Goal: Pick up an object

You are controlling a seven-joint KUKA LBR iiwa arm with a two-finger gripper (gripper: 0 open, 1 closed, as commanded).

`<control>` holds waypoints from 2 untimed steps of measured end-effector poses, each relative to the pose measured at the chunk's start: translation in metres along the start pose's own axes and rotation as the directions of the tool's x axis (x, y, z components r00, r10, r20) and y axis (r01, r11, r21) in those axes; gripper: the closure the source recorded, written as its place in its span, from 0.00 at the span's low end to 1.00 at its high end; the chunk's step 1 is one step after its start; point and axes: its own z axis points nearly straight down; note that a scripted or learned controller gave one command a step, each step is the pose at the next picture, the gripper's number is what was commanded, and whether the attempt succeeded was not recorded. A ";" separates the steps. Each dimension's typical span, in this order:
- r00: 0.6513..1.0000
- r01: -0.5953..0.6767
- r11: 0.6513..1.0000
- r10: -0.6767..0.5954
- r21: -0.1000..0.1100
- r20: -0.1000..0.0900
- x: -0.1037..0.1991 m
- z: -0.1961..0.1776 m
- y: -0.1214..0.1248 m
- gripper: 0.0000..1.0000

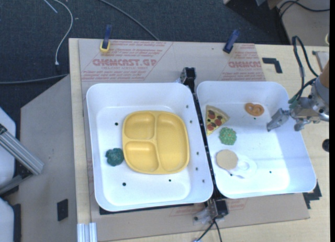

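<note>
Presumably any of the small play-food pieces in the right bin [293, 178] may be taken as the object; four are seen there. The pretzel-like brown piece [254, 109] lies nearest the gripper [287, 119], toward the far wall of that bin. It is judged to be light, rigid moulded plastic, smooth and somewhat slippery, with openings in its form; a grip across its outer edges is advised, since it lies flat and offers little height.

Relative to the pretzel-like brown piece, the pizza slice [215, 118] is placed to the left, close to the bin's left wall: a thin, flat wedge, judged hard to get fingers under. The green broccoli piece [228, 136] lies below and to the left; its knobbly, rounded body is judged the easiest to pinch from the sides. The tan round disc [227, 159] lies further toward the near wall, flat and smooth.

The gripper is seen just to the right of the pretzel-like piece, over the bin's right side, with its two grey fingers spread apart and nothing between them.

In the left bin [99, 131] a yellow divided plate [156, 141] and a second green broccoli piece [114, 156] are held. Both bins are glossy white plastic.
</note>
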 end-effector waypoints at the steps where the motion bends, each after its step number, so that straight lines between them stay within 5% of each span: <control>1: 1.000 0.004 1.000 -0.004 -0.014 0.004 0.001 -0.008 0.004 0.00; 2: 1.000 0.004 1.000 -0.004 -0.009 0.002 0.003 0.035 0.006 0.00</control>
